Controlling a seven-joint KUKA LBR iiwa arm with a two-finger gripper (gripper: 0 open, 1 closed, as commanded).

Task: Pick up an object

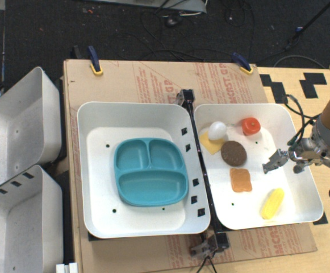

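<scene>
My gripper [287, 165] hangs over the right side of the right bin [309, 209], open, with nothing between its fingers. To its left lie a round brown cookie-like disc [233, 152] and an orange square piece [241, 180]. A yellow oblong object [272, 203] lies below the gripper, near the bin's front. Farther back are a red round object [251, 125], a white egg-shaped object [217, 131] and a flat yellow piece [211, 144] partly under the egg. The gripper touches none of them.
The left bin [96, 209] holds a teal divided plate [150, 172]. A black divider [197, 164] runs between the bins. The arm [329, 129] enters from the right, with cables beside it. Two white trays [17, 152] stand off the bench at left.
</scene>
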